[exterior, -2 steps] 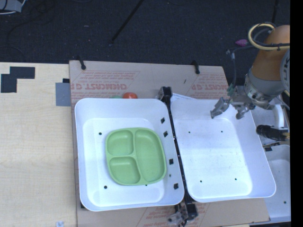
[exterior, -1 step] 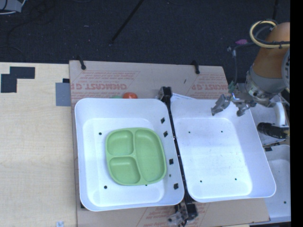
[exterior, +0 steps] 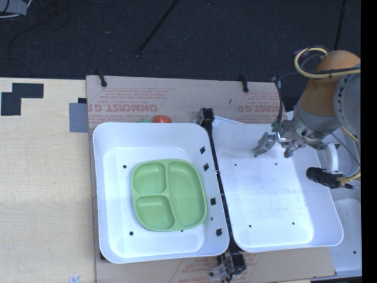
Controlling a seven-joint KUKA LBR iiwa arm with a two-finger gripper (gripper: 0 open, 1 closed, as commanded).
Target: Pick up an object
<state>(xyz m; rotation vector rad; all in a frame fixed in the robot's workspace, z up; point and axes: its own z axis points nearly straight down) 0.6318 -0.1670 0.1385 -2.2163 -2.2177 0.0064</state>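
In the left bin [exterior: 100,205], the green plate [exterior: 169,194] lies flat on the white floor, right side up, a little toward the wall shared with the other bin. It has three wells: two smaller ones on the view's left and a longer one on the right. It touches none of the bin's walls.

Over the right bin [exterior: 277,211], near its far right corner, the hand [exterior: 273,151] hangs at the end of the arm [exterior: 327,93], which comes in from the view's right with its orange band uppermost. The fingers [exterior: 262,146] are spread wide and point down and toward the view's left, with bare bin floor showing between them. The hand is well apart from the plate, across the black strip [exterior: 215,175] where the two bins meet.

Both bins sit on a sheet of cardboard [exterior: 129,102] with red print, which lies on the pale wooden table [exterior: 41,181]. On the cardboard, just behind the far rim of the left bin, a small red thing [exterior: 162,119] peeks out, with a speck of green beside it; what they are is too hidden to tell. A black patch [exterior: 20,96] and a grey patch [exterior: 77,117] mark the table at the far left.
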